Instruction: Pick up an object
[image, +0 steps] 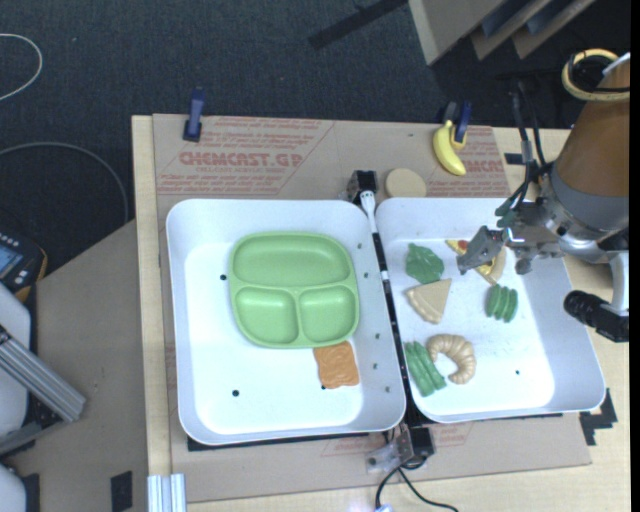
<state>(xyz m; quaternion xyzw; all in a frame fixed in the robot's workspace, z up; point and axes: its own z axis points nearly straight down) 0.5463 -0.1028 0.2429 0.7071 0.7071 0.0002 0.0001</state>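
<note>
Two shallow white bins were seen side by side on the table (150, 300), a left bin (190, 330) and a right bin (560, 385). In the left bin, one green divided tray (295, 290) with three compartments was laid, and one orange waffle-like piece (339, 365) was placed just beside its lower right corner. Six toy food items were counted in the right bin: one green leafy piece (425, 264), one tan wedge (430, 299), one croissant (455, 356), one bunch of green beans (426, 368) touching the croissant's left side, one dark green ridged piece (502, 303), and one yellow item (490, 265) largely hidden under the claw. The arm (600, 150) was extended in from the right, and the claw (485, 250) was positioned low over the upper part of the right bin, directly at the yellow item and near the leafy piece. Whether the claw was wide, narrow or closed on anything could not be told, as its tips were blurred against the items beneath. Outside the bins, one banana (449, 150) and one round tan disc (406, 183) were left on the table's far edge, with two blue clamps (194, 114) fixed along it.
</note>
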